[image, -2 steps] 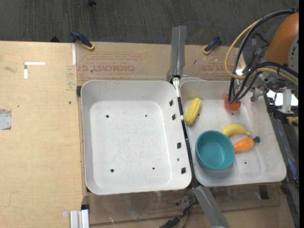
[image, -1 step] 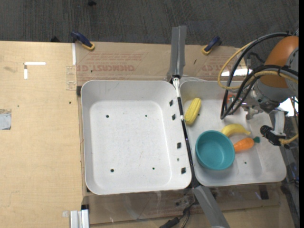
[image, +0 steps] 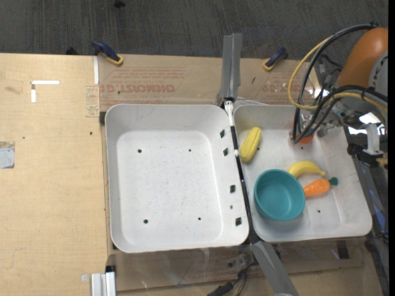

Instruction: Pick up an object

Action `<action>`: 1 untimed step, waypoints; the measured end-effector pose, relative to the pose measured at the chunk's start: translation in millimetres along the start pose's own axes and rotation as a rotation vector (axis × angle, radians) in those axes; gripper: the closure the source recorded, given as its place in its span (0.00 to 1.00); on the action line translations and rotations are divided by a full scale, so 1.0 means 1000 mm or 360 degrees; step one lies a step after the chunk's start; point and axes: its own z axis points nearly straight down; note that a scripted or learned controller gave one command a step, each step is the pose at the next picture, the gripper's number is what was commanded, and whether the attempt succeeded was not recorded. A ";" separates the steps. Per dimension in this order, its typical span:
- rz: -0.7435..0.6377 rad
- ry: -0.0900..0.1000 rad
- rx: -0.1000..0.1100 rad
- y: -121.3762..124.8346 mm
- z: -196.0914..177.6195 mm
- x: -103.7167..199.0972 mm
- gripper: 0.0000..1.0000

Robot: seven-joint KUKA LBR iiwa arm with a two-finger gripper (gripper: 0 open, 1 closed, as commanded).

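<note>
So the left bin (image: 166,177) is seen with nothing loaded in it. Just right of the divider (image: 233,147), corn (image: 250,143) is parked in the right bin (image: 352,221). Further right, a teal bowl (image: 279,194) is touched by a banana (image: 307,168) and a carrot (image: 318,187), probably all scattered as pick candidates. The gripper (image: 302,137) is lowered behind them, well apart from the corn; its state can't be told.

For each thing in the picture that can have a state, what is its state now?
teal bowl: upright, mouth up, nothing inside, in the right bin.
corn cob: lying near the bin's left wall.
banana: lying beside the bowl.
carrot: lying, touching the bowl's rim.
gripper: low over the right bin, holding nothing visible.
</note>
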 end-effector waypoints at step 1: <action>0.0092 -0.0010 -0.0012 -0.018 -0.081 -0.001 0.00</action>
